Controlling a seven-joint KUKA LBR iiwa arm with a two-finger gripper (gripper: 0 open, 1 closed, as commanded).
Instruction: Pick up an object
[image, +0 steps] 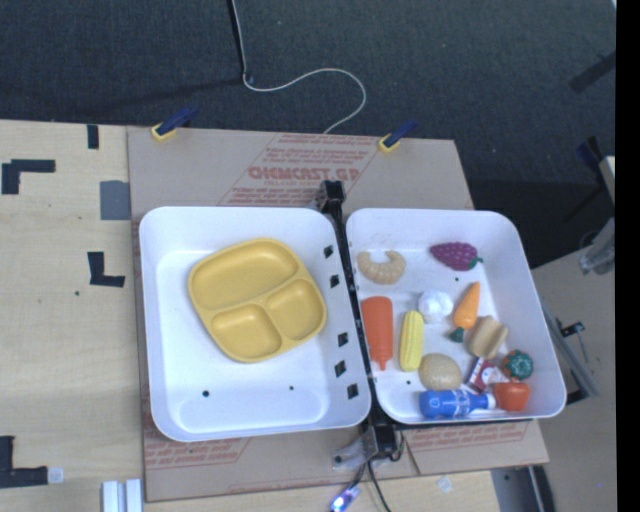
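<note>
The right bin (520, 250) holds several toy foods. A purple grape bunch (455, 255) lies at its back, with a tan croissant (381, 266) to the left of it. An orange carrot (377, 330) and a yellow corn cob (411, 339) lie side by side near the bin's left wall. A small orange carrot (466, 305), a white piece (434, 304), a brown bun (486, 336), a potato (439, 372), a blue bottle (450, 404) and a red tomato (512, 396) fill the front right.
The left bin (170, 380) holds a yellow divided plate (257, 298). Both bins rest on a cardboard sheet (290, 170) held by yellow and blue clamps. A white cable (300, 80) loops across the dark floor behind.
</note>
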